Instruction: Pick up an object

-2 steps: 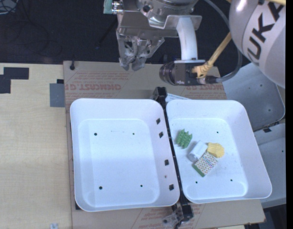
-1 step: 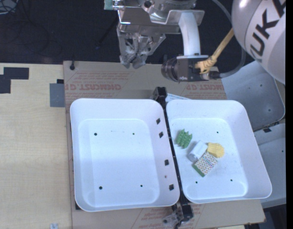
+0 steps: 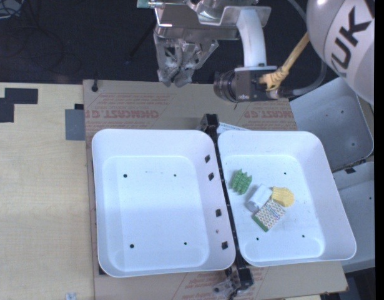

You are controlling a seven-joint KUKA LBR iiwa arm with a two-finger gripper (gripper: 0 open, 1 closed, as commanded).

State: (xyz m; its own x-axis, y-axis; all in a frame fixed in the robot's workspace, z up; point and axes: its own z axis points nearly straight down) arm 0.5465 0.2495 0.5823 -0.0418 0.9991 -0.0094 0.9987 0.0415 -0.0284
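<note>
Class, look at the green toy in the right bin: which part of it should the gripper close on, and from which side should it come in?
Probably straight down from above, closing across the narrow width of the green toy. It lies flat and slanted on the floor of the right bin, apart from the white block beside it, so fingers should fit on both long sides. The gripper hangs high behind the bins.

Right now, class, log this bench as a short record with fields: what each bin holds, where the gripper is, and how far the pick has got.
left bin: no objects seen in it
right bin: four small objects
objects: green piece, white piece, yellow piece, patterned packet
grouping: clustered left of the bin's centre; white, yellow and packet close together
gripper: raised beyond the bins' far edge, nothing seen between its fingers
task stage: no object picked up yet
</note>
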